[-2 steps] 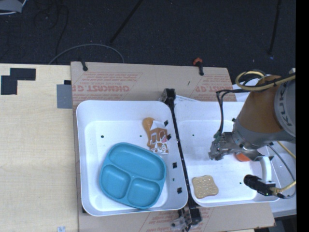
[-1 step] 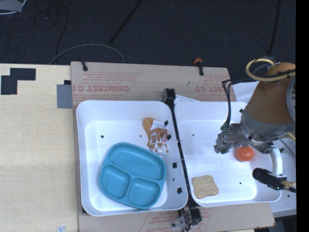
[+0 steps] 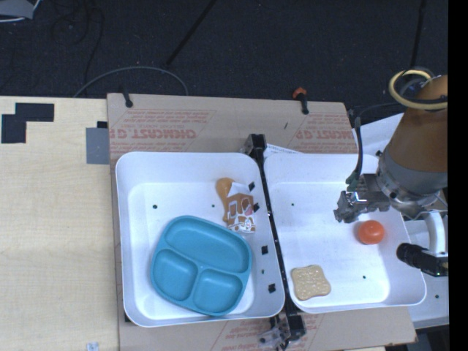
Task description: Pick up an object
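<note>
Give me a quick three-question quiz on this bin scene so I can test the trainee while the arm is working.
1. True or false: the blue three-compartment plastic tray lies in the left white bin.
2. Which item lies nearest the gripper?
A. the round orange ball
B. the tan toast-shaped slice
C. the brown-and-white crumpled wrapper
3. Fill in: the toast-shaped slice lies near the ____ left corner of the right white bin.

Key:
1. True.
2. A; the ball sits just beside the gripper, in the right bin.
3. Front, the corner closest to the camera.
</note>
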Robot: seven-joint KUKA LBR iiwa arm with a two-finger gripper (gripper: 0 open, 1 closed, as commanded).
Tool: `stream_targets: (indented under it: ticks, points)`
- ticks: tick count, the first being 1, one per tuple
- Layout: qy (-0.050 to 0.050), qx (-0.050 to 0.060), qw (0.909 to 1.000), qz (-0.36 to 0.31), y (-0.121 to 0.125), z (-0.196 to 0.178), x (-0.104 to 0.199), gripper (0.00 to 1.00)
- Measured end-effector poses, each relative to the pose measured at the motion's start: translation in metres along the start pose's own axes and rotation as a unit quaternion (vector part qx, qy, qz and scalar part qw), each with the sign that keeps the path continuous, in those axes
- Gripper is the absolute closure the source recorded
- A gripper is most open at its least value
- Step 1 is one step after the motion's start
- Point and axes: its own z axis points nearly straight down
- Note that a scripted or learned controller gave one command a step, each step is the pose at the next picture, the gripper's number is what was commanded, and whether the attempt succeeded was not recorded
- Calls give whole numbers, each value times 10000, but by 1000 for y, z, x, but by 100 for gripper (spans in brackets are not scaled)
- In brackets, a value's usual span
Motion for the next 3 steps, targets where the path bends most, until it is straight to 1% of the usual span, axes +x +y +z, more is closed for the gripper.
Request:
stream_targets:
  ticks: [1,2,3]
  points:
    - [12,22,10000,-19,-4,-7,51,100]
    - [6,34,10000,-6,-8,9,101,100]
    - [12,37,10000,-18,-20,8,153,100]
